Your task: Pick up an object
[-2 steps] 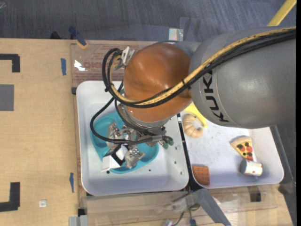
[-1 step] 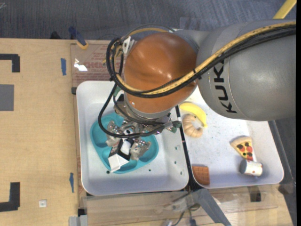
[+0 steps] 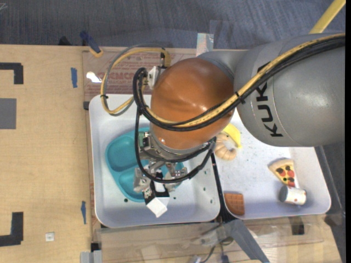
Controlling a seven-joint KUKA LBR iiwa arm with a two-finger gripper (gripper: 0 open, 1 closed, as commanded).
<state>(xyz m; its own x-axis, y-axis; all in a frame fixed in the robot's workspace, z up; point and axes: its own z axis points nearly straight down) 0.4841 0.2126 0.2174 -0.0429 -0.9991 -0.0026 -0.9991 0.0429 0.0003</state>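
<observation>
My gripper [image 3: 156, 181] hangs low inside the left bin [image 3: 189, 207], seen from above and largely covered by the orange wrist band and cables. It sits at the right edge of a teal, bowl-like object [image 3: 122, 156] that lies in the bin's left half. A small white block [image 3: 157, 207] shows just below the gripper, near the bin's front; whether it touches the gripper is unclear. The gripper's own body hides what is under it.
The right bin [image 3: 258, 163] holds a toy pizza slice [image 3: 284, 172], a white cylinder [image 3: 293, 195], a brown waffle-like piece [image 3: 235, 203], a yellow banana [image 3: 235, 136] and a beige round item [image 3: 225, 150]. The grey arm covers the bins' upper right. Cardboard lies to the left.
</observation>
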